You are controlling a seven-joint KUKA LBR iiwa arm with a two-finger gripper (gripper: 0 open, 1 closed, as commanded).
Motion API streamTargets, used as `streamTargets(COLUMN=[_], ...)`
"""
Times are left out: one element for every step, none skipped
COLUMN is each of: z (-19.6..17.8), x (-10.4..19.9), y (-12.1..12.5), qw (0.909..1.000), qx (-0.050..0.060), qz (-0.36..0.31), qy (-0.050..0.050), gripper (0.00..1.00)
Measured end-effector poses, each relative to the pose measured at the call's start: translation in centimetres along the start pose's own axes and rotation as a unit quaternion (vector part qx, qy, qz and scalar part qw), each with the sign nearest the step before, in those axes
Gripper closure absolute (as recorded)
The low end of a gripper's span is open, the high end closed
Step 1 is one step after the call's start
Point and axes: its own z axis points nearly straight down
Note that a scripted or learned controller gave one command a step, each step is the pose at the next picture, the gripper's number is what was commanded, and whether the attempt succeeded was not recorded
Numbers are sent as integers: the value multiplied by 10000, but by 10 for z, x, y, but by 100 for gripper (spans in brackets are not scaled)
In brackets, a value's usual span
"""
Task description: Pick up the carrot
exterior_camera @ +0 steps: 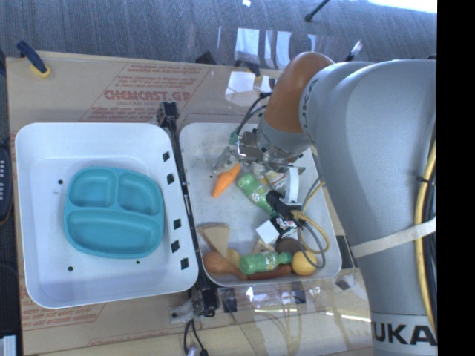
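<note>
Where it lies tilted, carrot (225, 181) orange, tapered, perhaps short.

A divided plate (113, 211) lies in the left bin (30, 199). In the right bin (194, 143), the carrot (225, 181) lies far-left (gripper (231, 156) just beyond), other food heaped near.

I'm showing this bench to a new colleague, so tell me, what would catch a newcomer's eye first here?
The big grey arm with its orange band fills the right side, bending down over the right white bin. Its two-finger gripper sits right at the top end of the small orange carrot, near the bin's upper left. In the left white bin a turquoise divided plate stands out, and a heap of toy food crowds the right bin's lower edge.
</note>
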Motion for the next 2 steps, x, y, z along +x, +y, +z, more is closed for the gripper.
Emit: streamTargets(z=[-15, -102], x=[1, 7], y=[2, -14], qw=[10000, 9964], qx=[-14, -84], qz=[-34, -839], qy=[9, -19], gripper=[100, 100])
